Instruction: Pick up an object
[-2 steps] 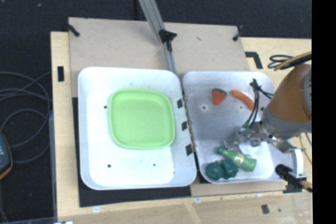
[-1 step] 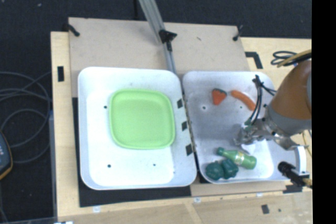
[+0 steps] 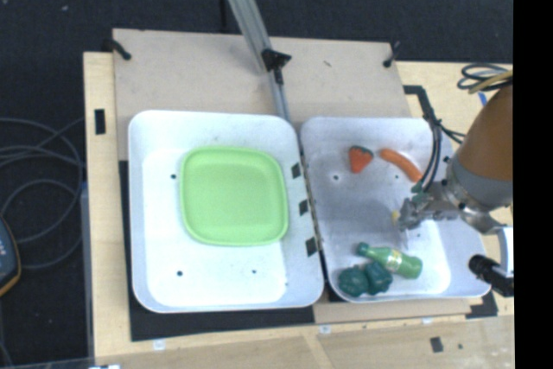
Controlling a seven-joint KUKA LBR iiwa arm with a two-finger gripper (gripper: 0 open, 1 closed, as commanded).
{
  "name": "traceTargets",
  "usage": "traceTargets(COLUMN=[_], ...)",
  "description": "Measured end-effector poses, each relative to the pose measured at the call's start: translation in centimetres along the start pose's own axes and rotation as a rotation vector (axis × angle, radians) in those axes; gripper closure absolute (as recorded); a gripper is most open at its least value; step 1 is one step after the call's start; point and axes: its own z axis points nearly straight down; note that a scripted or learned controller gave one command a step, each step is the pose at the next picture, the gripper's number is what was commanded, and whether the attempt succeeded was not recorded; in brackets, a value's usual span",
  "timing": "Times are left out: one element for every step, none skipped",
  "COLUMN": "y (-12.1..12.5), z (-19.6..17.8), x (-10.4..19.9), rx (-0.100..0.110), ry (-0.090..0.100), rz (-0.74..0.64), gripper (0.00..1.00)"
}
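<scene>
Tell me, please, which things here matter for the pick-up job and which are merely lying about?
For the job:
gripper, over the right bin
orange carrot-like piece
red-orange piece
green bottle
dark green lump

Lying about:
green plate in the left bin
metal pole
cables on the floor

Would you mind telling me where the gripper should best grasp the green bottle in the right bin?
Probably across the green bottle's narrow neck end, coming straight down. It lies flat, its long axis roughly left-right, and the dark green toy crowds its lower-left side, so the upper side offers more room.
</scene>
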Motion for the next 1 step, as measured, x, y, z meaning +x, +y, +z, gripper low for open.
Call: traceTargets(y=[0.15], z=[-5.27], x=[-0.06], rx=[-0.001], ry=[0.000], rz=[0.000], gripper=[1.00])
